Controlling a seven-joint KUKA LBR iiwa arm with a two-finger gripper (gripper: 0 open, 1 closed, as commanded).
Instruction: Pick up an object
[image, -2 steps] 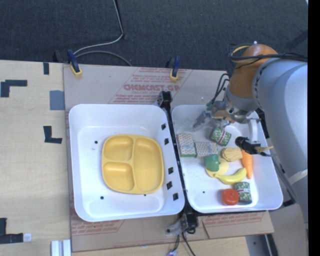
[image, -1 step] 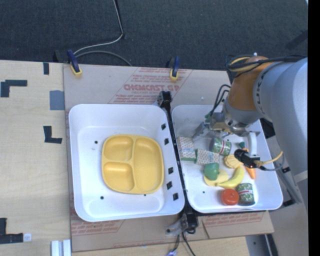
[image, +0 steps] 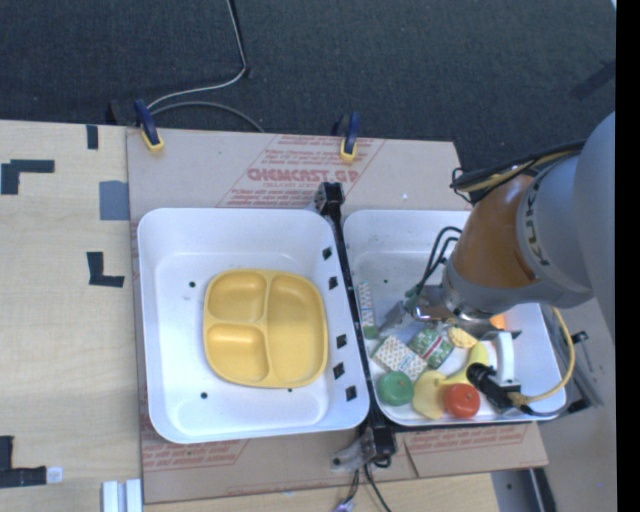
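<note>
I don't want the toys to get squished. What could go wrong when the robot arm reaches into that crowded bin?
The toys in the right bin are packed close, so the gripper might nudge the green ball or red ball instead of grabbing one thing. The black cable by the wrist could also snag.

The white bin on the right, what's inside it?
The right white bin holds a green round toy, a yellow pear-shaped toy, a red tomato-like ball and small patterned packets. The grey arm covers whatever lies beneath it.
</note>
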